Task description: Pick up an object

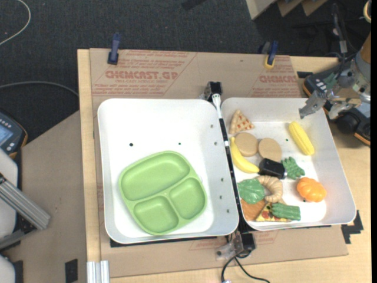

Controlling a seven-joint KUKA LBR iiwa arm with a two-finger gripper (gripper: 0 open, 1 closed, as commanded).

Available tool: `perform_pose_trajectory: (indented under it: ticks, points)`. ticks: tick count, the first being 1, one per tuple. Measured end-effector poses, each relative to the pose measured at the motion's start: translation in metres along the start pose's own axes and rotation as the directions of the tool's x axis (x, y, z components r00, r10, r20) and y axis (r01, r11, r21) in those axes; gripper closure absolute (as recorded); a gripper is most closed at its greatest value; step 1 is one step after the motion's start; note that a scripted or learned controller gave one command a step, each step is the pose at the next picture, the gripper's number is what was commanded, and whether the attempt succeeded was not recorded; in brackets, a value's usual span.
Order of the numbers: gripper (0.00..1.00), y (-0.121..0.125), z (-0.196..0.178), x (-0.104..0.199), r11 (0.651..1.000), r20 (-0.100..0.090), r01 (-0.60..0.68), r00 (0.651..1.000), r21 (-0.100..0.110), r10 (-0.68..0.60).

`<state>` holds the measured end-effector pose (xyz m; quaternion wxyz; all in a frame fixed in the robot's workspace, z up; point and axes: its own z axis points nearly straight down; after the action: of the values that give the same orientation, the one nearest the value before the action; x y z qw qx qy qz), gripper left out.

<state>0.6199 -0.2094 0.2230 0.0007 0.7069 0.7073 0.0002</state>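
**Still nothing picked up**

Seemingly the pick has hardly begun. At the right edge of the frame, the gripper (315, 104) hangs over the upper right corner of the right bin (341, 178), with nothing visible in it; whether it stands wide or narrow I cannot tell. Toy foods lie untouched below: corn cob (300, 137) nearest, banana (240, 158), orange (310, 189). Lower left, a green tray (163, 191) sits in the left bin (112, 122). Descent, grasp and lift all remain.

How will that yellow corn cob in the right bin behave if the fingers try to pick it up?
The corn cob looks like a moulded plastic toy, so it is probably stiff and light. Its rounded, elongated shape suggests it may roll or slip sideways if pinched off-centre. It lies apart from the other food on bare floor of the right bin, so a nudge would likely slide it freely.
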Motion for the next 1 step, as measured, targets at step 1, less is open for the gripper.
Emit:
perform_pose_trajectory:
  ticks: [1]
  points:
    - [0.0,-0.0105,0.1272,-0.0122,1.0,-0.001,0.001,1.0,-0.001,-0.001]
